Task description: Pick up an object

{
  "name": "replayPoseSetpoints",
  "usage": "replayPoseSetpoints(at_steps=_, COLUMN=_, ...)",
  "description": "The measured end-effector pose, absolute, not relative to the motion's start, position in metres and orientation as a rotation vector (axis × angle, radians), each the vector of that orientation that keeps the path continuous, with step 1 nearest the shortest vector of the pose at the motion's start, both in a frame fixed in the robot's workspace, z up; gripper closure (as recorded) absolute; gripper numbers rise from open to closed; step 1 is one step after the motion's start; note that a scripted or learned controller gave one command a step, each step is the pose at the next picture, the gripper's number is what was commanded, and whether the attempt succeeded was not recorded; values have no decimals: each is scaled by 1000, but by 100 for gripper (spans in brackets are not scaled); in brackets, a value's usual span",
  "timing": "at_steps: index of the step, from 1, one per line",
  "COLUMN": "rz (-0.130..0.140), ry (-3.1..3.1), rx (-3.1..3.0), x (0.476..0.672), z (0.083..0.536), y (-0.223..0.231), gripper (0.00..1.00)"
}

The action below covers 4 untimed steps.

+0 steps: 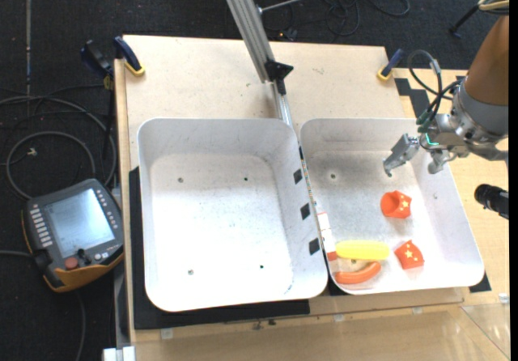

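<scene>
Your gripper [417, 153] hangs over the right bin [348, 137], near its back right part, at the end of the arm [490, 84] that comes in from the right. You can see its two fingers spread apart, one pale finger [398, 155] pointing down and left, the other by the bin's right wall. Nothing sits between them; the gripper has hold of nothing.

Count what lies below it and you get four things, all in the right bin. Nearest the gripper, a little toward the front, is one orange cup [396, 204], small and squat with a darker hollow on top, standing alone on the bin floor and well clear of the fingers. Farther front, by the right wall, is one red block [409, 254] with a pale speck on its face. Beside that, to the left along the front edge, one yellow bar [362, 250] lies flat and long, and it rests on or against one orange ring [356, 273], curved, with a pale inner side; you cannot tell exactly how the two overlap.

You have two white bins in all. The left bin [162, 149] touches the right one along the middle. One grey pendant [73, 230] lies on the floor left of the bench [202, 68].
</scene>
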<state>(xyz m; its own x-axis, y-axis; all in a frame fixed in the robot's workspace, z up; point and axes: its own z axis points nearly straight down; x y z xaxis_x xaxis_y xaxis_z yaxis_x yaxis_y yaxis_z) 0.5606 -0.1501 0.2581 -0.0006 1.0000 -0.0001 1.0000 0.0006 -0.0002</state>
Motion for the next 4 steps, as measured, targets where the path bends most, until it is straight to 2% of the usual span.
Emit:
replayPoseSetpoints(at_steps=1, rz=0, ry=-2222, rx=-2221, x=561, z=258, y=-150, gripper=0)
replayPoseSetpoints(at_steps=2, rz=1, ry=-2220, rx=-2222, x=554, z=215, y=-151, gripper=0)
replayPoseSetpoints(at_steps=3, rz=6, ry=-2216, rx=-2219, x=547, z=153, y=-147, gripper=0)
replayPoseSetpoints(at_steps=4, rz=-1, ry=-2228, rx=-2234, x=549, z=106, y=-151, gripper=0)
